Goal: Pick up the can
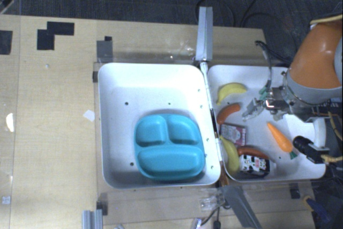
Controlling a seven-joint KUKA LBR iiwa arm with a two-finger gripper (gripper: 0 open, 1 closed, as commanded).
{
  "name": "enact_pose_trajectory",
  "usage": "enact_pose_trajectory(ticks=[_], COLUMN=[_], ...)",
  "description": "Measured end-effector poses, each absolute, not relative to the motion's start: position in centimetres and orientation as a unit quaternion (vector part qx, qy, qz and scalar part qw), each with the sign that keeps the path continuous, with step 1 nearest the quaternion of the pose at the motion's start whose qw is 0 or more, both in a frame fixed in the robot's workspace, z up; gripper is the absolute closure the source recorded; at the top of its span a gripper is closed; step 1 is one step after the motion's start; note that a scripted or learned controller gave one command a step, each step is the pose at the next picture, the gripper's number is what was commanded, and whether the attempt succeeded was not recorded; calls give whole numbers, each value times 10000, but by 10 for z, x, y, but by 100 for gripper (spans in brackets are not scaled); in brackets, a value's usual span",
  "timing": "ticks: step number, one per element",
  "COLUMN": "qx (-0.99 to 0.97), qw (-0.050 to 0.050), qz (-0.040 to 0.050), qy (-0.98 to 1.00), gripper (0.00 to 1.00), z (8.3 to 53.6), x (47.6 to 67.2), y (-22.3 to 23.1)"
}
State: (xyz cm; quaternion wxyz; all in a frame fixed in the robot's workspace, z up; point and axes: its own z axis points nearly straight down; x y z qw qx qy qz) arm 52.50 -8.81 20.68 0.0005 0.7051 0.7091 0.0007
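The can lies on its side at the front of the right bin; it is dark with red ends and a white label. My gripper hovers over the middle of that bin, well behind the can and pointing left. It is open, with nothing between its fingers. A bare strip of bin floor and a maroon packet separate it from the can.
The right bin also holds a banana at the back, a red sausage, a second banana touching the can's left side, and a carrot. In the left bin sits a blue divided plate.
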Motion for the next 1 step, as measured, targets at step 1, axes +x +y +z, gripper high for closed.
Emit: enact_pose_trajectory(ticks=[1], qx=[7865], qw=[23], qz=[29], qy=[6176], gripper=[0], z=[108], x=[490], y=[-120])
